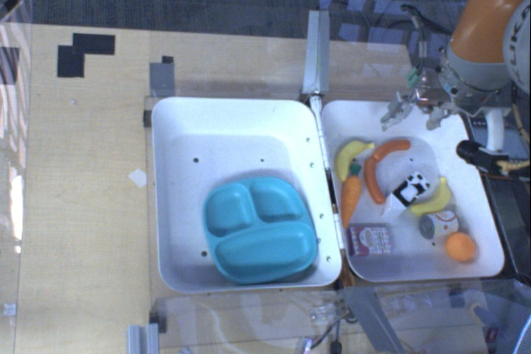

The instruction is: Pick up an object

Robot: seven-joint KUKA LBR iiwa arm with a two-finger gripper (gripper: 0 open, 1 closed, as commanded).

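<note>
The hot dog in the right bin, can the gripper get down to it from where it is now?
Probably yes. The gripper, open, hangs over the bin's far end, and the hot dog lies just below it with its top uncovered, though a banana crowds one side.

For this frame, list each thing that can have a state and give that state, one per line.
tool: open, fingers spread, holding nothing, above the right bin's far edge
blue divided plate: right side up, flat in the left bin
carrot: lying flat
sausage: lying, curved
small carton: on its side
orange: resting in the right bin
</note>
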